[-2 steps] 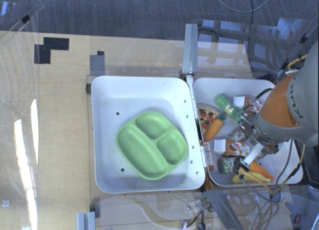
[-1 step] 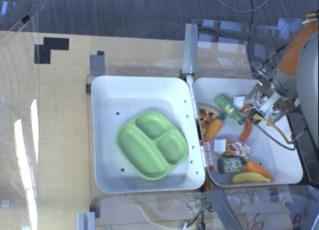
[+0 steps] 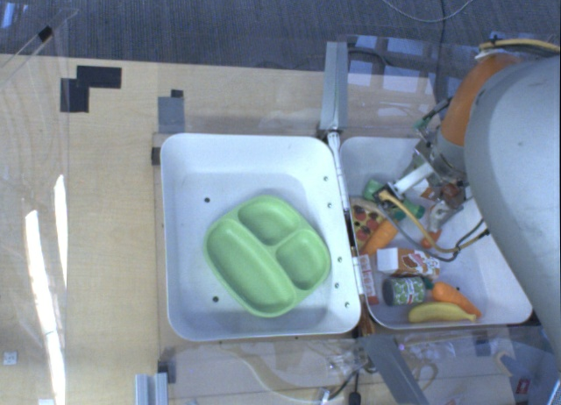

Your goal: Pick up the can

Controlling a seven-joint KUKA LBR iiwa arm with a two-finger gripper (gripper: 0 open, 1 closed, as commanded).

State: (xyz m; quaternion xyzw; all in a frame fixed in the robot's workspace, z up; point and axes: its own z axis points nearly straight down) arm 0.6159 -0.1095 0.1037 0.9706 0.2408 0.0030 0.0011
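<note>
Can (image 3: 408, 290) lay on its side in the right bin (image 3: 504, 307), long axis across, just above the banana (image 3: 441, 312). Gripper (image 3: 427, 186) hung farther back, well apart from it; its state I could not tell.

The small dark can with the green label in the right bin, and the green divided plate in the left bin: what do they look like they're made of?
The small dark can with the green label, lying on its side, looks like metal under a paper or printed wrap, though too small to be sure; a pale end cap faces left. The green divided plate looks like moulded plastic: uniform colour, soft matte sheen, rounded compartment walls.
</note>
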